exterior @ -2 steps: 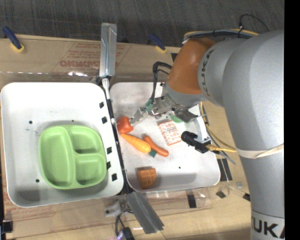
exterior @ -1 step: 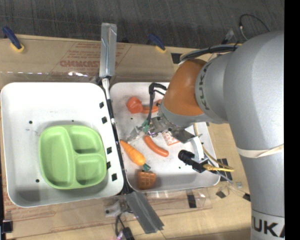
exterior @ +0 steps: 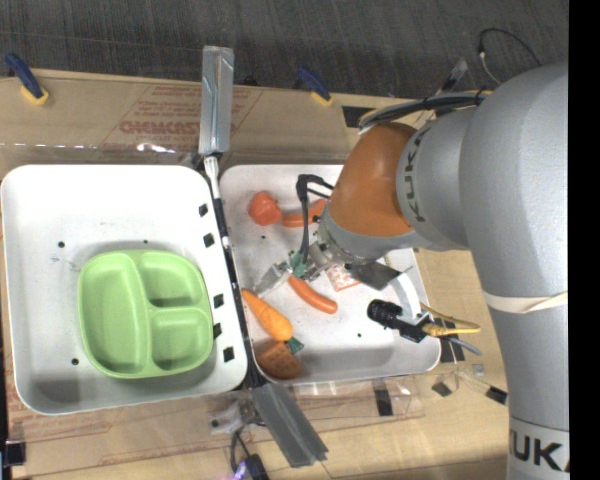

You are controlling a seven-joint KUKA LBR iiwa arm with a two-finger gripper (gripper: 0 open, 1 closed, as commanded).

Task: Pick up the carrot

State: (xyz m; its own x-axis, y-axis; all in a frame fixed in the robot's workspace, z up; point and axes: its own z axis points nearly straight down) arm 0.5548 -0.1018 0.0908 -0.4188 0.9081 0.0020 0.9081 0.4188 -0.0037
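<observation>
Two shallow white bins sit side by side, and the work is all in the right bin (exterior: 412,360). Nearest the camera, along that bin's front edge, lies a brownish item (exterior: 279,361), and just behind it the carrot (exterior: 267,315) rests flat on the floor beside the divider, slanting, its green end toward the front. Further back, a red-orange sausage-like piece (exterior: 313,295) lies just under the gripper (exterior: 300,265), which hangs low over the bin's middle. Its jaws are too small and cluttered to judge as spread or closed, and nothing can be seen between them. Beyond, a red rounded piece (exterior: 264,208) sits near the back wall. The left bin (exterior: 30,268) holds a green divided plate (exterior: 146,314). By this evidence the carrot is not yet lifted; the grasp and the lift remain.
</observation>
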